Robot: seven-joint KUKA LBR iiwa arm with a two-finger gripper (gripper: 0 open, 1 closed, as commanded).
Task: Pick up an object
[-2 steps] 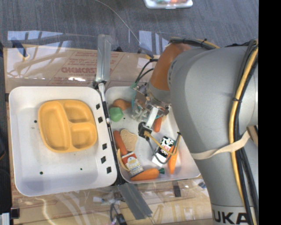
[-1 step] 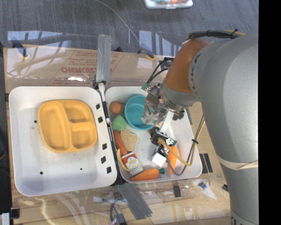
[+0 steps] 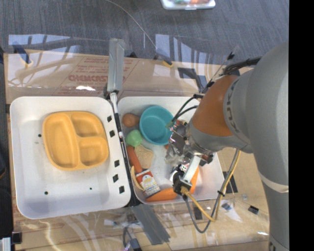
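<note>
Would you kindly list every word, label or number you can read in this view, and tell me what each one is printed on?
"CHICAGO...": red letters on the cardboard sheet behind the bins; only the beginning reads, the rest is washed out by glare.
Smaller red lines above it on the same sheet: too blurred to read.
Small food carton in the right bin: printed artwork, too small to read.
Yellow divided tray: no text.

**Bench surroundings, overhead view**

Floor (image 3: pixel 73 17) was dark grey carpet with a fine ribbed texture, visible along the far side. Bench top (image 3: pixel 73 73) was brown cardboard with red printing, under a clear glossy sheet that reflected bluish patches of light. Grey tape strips (image 3: pixel 116 63) ran between the bins and at the near edge. A white object (image 3: pixel 188 4) lay at the far edge.
</note>
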